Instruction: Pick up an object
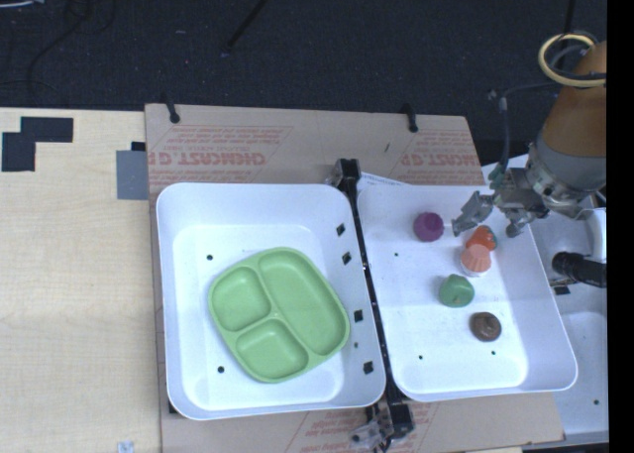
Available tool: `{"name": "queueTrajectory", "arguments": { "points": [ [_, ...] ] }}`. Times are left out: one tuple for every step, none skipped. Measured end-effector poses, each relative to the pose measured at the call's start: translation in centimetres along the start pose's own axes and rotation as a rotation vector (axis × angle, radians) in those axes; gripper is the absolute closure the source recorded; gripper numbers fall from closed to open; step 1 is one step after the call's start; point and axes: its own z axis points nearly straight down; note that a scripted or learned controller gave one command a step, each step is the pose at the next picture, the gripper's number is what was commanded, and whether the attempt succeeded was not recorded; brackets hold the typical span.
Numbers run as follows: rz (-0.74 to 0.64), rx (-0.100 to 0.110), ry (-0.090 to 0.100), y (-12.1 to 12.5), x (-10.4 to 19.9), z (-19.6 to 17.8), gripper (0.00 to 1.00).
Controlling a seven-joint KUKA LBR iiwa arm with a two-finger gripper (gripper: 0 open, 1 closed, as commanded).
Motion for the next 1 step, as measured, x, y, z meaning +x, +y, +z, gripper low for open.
{"name": "queueTrajectory", "arguments": {
  "points": [
    [-0.002,-0.015,-0.003,0.27,0.0,-0.88,0.0]
  ]
}}
